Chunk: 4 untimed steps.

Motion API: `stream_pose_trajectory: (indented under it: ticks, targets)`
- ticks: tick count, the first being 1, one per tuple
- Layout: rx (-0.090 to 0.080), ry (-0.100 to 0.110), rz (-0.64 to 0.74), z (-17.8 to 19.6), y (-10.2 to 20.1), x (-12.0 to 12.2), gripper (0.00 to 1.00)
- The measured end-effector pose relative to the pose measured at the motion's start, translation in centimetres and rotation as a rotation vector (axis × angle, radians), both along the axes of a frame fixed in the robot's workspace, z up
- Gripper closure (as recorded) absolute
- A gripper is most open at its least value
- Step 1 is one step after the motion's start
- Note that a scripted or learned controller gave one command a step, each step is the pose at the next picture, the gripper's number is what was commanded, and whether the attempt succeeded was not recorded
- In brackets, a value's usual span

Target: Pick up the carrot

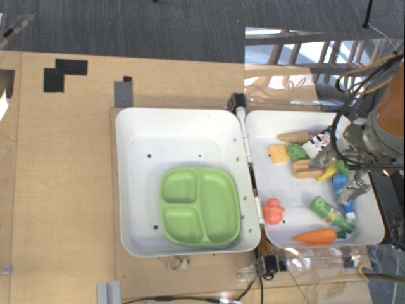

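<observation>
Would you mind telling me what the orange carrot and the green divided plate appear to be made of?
The orange carrot with a green stem end looks like smooth moulded plastic, a toy: even colour, faint sheen. The light green three-compartment plate also looks like plastic, matte to satin, with soft rounded ridges and uniform colour; silicone cannot be ruled out.

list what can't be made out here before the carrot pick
- Gripper, camera view: small and lost among the toys, so its finger state is unclear.
- Arm, camera view: cut off by the right edge.
- Carrot, camera view: its leafy end is too small to tell from the green bottle beside it.
</observation>
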<state>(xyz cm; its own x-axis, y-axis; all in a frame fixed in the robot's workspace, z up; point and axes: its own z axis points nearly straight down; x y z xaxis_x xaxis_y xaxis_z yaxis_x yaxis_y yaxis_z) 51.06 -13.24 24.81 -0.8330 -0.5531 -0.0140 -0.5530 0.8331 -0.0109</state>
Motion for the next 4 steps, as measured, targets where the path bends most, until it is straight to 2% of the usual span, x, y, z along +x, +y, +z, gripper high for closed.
stream_pose_trajectory:
  ticks: [1, 2, 3, 4]
  targets:
    - [0.004, 0.016, 0.106, -10.3, -0.9, 4.2, 0.0]
    - [0.001, 0.011, 0.313, -14.5, 4.2, 4.6, 0.0]
    - [-0.005, 0.001, 0.393, -8.8, 1.1, 11.1, 0.0]
    - [-0.004, 0.009, 0.605, -7.7, 3.7, 3.9, 0.0]
